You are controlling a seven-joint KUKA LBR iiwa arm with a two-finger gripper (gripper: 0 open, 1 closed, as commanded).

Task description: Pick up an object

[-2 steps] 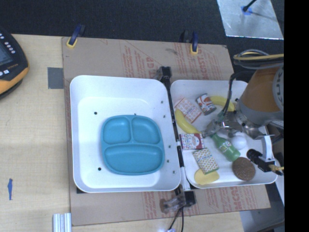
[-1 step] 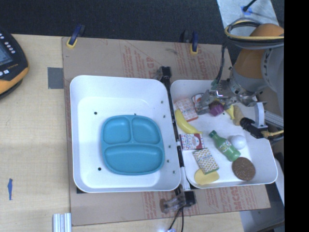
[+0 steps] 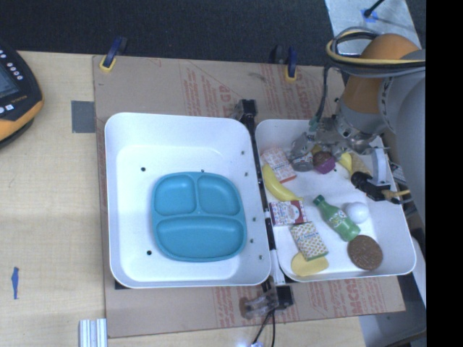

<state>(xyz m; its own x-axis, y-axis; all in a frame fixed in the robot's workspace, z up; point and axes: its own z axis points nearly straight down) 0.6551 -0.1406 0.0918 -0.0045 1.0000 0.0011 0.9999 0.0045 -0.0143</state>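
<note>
The purple object point(image 3: 325, 163), small and rounded, lies at the back of the right bin point(image 3: 405, 262) and looks to be the target, since the hand point(image 3: 312, 150) hangs low right over that corner, touching or just beside it. Whether the hand is wide, narrow or closed on anything I cannot tell; its metal parts blur into the clutter there. My reading is that the step in hand is the reach or the grasp itself, with nothing lifted yet. The next move calls for closing squarely on that one item without catching the small packet point(image 3: 278, 160) or the banana point(image 3: 278, 186) just beside it, then lifting straight up clear of the bin wall. Elsewhere in the right bin lie a green bottle point(image 3: 337, 218), a white ball point(image 3: 355, 212), a brown disc point(image 3: 364, 252), and two more packets point(image 3: 287, 212) point(image 3: 309, 240). The left bin point(image 3: 126, 194) holds a blue divided plate point(image 3: 199, 216). Both bins sit on a cardboard sheet point(image 3: 188, 85) clamped to the light wooden bench point(image 3: 43, 215); a yellow handheld controller point(image 3: 14, 92) rests at its left edge, and dark floor lies beyond.
</note>
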